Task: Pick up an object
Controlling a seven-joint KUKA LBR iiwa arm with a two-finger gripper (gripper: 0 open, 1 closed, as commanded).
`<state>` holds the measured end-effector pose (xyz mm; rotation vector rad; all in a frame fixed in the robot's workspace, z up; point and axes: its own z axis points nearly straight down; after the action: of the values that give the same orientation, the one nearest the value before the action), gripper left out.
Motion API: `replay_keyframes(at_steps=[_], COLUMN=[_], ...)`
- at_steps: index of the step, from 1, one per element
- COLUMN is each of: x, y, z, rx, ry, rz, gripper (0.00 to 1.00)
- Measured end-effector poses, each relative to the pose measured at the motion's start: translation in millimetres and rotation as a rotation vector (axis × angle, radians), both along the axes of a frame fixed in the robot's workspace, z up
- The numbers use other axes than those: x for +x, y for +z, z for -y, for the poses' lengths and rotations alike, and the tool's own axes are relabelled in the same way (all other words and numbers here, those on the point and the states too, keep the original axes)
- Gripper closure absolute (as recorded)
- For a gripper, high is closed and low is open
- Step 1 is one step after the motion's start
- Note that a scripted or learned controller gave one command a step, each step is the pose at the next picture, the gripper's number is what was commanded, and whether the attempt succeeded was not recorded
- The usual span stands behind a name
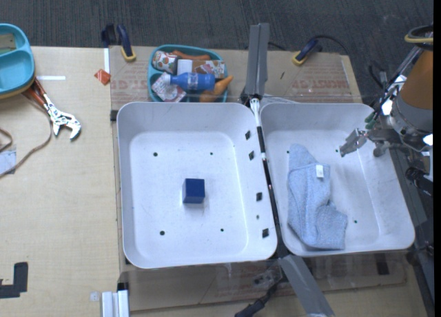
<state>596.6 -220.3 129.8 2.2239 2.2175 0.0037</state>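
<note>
Cloth (313, 198), light blue-grey and crumpled, lies in the right bin (386, 240), in its left half, running from near the middle down to the front wall, with a small white tag on its upper part. Cube (194, 191), dark blue, sits alone near the middle of the left bin (138, 171), well apart from the cloth. Both bins are white, shallow, side by side and touching along a shared edge with black clips. Hand (365, 141) is over the right bin's upper right part, right of the cloth and apart from it, nothing between its fingers; how wide the fingers stand cannot be told at this size. Arm (417, 95) comes in from the right, orange band above the wrist. Behind the left bin, on the table (62, 226), a small blue tray (157, 60) holds mixed items, including a blue bottle and orange pieces. Far left of the left bin, a light blue dish (15, 60) at the table edge, a wrench (60, 119) just below it, and a brown cord near it. Two clamps with blue and yellow handles sit at the table's back edge, one behind each bin.
</note>
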Motion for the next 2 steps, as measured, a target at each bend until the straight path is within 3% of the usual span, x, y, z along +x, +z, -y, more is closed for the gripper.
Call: replay_keyframes(at_steps=[1,2], x=[-36.6,-61.5], y=[64.5,92.3], z=[-39.8,-39.8], rx=[-0.002,-0.002], ry=[-0.177,-0.291], rz=[-0.004,-0.004], gripper=[0.0,0.0])
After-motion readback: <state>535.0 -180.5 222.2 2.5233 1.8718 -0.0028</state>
